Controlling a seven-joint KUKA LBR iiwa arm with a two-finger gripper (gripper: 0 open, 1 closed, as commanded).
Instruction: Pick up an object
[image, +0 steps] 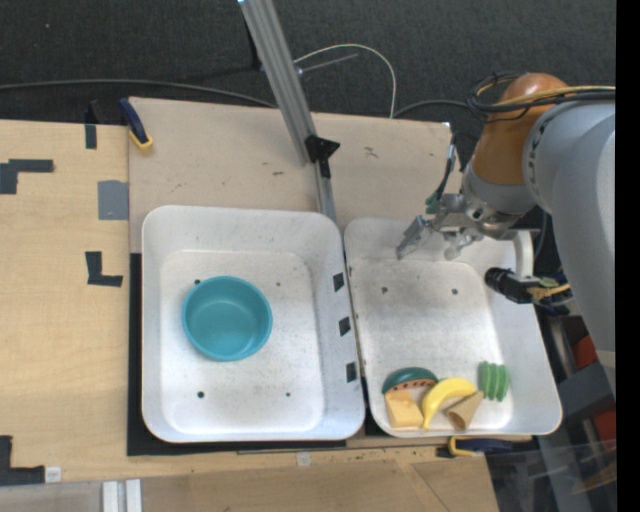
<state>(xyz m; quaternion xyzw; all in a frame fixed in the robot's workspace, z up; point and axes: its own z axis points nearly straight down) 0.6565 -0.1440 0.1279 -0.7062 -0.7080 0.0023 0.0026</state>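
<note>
Gripper (432, 243) poised over the far end of the right bin (420, 300), fingers spread apart and holding nothing. Candidate objects lie clustered at the near edge of that bin, well apart from the gripper: a yellow banana (446, 396), a tan wedge (403, 409), a green piece (493, 380). A sound approach likely centres above one item, then descends vertically. A teal bowl (227, 318) sits in the left bin (170, 400); both bins rest on a wooden bench (60, 300).

No legible text, labels, brands or numbers were found — not on the white bins (160, 300), the bench (60, 300) or the arm (570, 160). Dark tape marks (100, 268) on the bench formed shapes only — no characters.
</note>
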